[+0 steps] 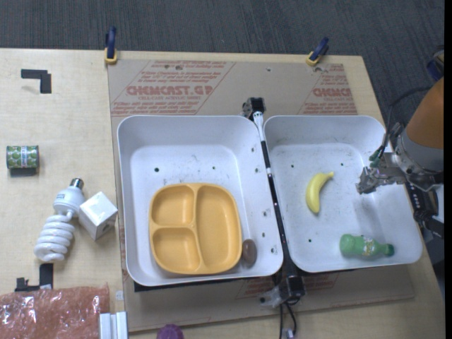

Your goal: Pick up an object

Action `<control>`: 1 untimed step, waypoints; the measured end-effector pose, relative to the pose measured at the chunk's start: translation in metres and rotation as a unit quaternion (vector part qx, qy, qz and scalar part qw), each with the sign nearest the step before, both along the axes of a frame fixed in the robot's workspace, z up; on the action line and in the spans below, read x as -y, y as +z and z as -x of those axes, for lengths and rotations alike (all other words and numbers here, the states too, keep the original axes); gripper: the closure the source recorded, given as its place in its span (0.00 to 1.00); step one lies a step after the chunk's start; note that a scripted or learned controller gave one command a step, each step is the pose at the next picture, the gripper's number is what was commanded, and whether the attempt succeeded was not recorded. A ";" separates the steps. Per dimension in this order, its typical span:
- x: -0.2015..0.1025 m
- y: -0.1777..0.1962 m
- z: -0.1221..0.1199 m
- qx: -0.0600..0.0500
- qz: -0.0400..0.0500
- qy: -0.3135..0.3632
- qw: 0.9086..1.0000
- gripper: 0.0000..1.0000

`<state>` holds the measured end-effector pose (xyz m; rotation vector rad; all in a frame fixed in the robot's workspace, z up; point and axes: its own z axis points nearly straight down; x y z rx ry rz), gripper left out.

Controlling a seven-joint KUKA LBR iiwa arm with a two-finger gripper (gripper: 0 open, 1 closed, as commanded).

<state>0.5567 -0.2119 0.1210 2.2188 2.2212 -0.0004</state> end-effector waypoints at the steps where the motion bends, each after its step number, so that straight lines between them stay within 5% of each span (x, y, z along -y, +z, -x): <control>1: 0.000 0.000 0.000 0.000 0.000 0.000 1.000 0.00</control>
